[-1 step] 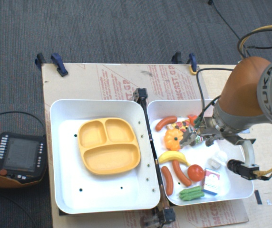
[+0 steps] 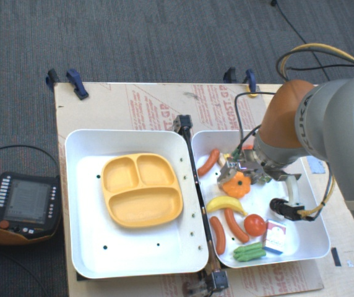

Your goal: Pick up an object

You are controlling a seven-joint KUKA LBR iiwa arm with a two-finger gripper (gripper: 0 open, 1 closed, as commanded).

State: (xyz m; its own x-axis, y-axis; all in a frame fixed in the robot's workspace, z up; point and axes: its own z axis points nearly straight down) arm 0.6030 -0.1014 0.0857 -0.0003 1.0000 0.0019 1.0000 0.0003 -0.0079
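Observation:
The right bin point(image 2: 316, 243) holds several toy foods. An orange pumpkin-like piece point(image 2: 237, 187) lies near its middle. My gripper point(image 2: 239, 167) is down in the bin right above and against this orange piece, and the wrist hides the contact. A yellow banana point(image 2: 225, 204) lies just below it. A red sausage point(image 2: 208, 163) rests at the bin's upper left, and two more sausages point(image 2: 236, 225) point(image 2: 218, 235) lie lower. A red tomato point(image 2: 255, 224), a green pea pod point(image 2: 249, 252) and a small white and red box point(image 2: 276, 237) sit near the front.
The left bin point(image 2: 78, 240) carries a yellow divided plate point(image 2: 143, 189). A black divider clamp point(image 2: 184, 124) stands between the bins. Blue clamps point(image 2: 75, 82) point(image 2: 249, 79) grip the board's back edge. A teach pendant point(image 2: 19, 206) lies on the floor at left.

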